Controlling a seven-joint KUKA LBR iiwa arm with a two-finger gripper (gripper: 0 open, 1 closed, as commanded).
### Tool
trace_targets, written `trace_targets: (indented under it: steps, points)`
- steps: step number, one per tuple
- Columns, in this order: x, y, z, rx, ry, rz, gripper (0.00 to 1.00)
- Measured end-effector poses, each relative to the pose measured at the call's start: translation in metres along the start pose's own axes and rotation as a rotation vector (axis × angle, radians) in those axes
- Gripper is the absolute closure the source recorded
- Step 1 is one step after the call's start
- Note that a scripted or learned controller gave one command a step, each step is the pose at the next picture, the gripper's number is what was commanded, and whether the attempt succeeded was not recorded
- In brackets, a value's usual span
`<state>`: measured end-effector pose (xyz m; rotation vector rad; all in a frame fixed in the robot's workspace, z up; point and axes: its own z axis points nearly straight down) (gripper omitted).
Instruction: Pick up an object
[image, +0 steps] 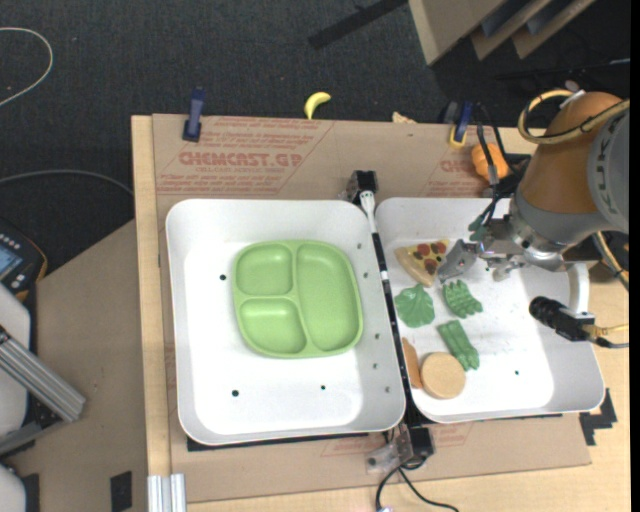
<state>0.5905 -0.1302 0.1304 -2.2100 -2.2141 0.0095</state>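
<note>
The right bin (560, 385) holds several toy foods. A pizza slice (424, 257) lies at its far left. A green leaf (414, 305) and a small ridged green piece (461, 298) lie in front of it. Nearer the front are a long green vegetable (459, 343), a round tan biscuit (442, 375) and a thin brown stick (410, 362). My gripper (463, 261) hangs low over the right bin, just right of the pizza slice and just above the ridged green piece. I see nothing held in it.
A green divided plate (298, 298) lies in the middle of the left bin (200, 380). The bins meet along a raised rim (385, 300). Blue clamps (193, 115) and a small yellow banana (317, 103) sit at the bench's far edge.
</note>
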Motion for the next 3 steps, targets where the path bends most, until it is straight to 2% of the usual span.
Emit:
trace_targets:
  steps: [1,2,3]
  points:
    - [0.017,-0.065,0.05,-0.005,-0.001,0.004,0.0]
    - [0.016,-0.062,0.036,-0.016,-0.006,0.004,1.0]
    - [0.09,-0.112,-0.118,-0.027,-0.002,-0.007,1.0]
